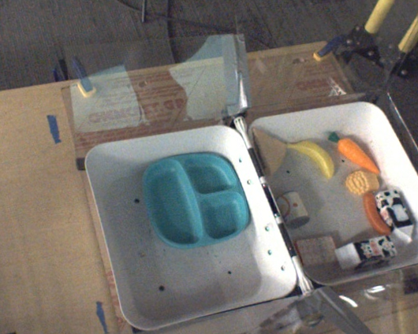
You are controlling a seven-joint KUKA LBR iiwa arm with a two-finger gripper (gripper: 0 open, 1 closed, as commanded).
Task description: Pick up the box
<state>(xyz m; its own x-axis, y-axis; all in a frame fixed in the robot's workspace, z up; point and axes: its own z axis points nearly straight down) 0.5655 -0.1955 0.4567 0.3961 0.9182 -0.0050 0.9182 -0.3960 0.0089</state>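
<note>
Lying flat in the right bin [409, 167] — a squat cardboard box [316, 249] beside a cow-print carton [366, 251]; pincer's state untellable.

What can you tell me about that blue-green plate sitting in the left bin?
The teal plate looks like smooth plastic, a rounded rectangle split into three compartments: one long section at the left, two smaller ones at the right. It lies flat, right side up and slightly turned, in the upper middle of the left bin. Nothing lies on it.

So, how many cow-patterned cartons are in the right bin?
2. One cow-patterned carton lies near the right wall of the right bin; the other lies along the front wall. Nothing seems hidden.
</note>
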